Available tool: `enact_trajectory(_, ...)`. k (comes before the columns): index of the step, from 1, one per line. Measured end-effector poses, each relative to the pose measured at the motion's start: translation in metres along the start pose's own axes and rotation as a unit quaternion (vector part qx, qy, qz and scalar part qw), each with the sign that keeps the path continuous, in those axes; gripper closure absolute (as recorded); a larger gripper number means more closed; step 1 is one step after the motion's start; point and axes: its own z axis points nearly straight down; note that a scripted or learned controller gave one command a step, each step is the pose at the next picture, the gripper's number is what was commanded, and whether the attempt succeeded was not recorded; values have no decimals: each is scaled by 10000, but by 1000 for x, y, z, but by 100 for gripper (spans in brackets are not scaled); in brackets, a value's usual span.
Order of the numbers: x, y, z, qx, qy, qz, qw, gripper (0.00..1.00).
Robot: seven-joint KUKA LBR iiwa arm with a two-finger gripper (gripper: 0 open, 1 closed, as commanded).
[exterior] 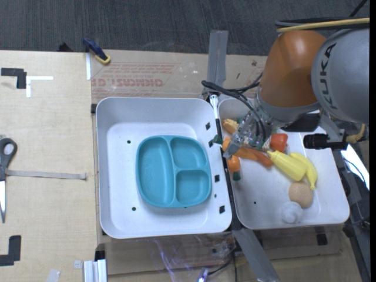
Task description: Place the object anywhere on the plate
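Note:
A turquoise plate with three compartments lies in the middle of the left white bin, and nothing rests on it. The right bin holds toy foods: an orange carrot, a small orange piece, a yellow banana, a red piece, a tan egg and a pale round item. My gripper is low over the left end of the right bin, right at the carrot and the small orange pieces. The wrist hides what lies under it.
The divider wall between the bins runs just left of my gripper. Scissors lie on the bench at far left, and a blue and yellow clip sits behind the left bin. The arm's orange band looms over the right bin's back.

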Motion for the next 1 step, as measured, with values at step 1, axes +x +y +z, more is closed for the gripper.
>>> enact_trajectory(1, 0, 0, 0, -1, 0, 2, 10000, 0)
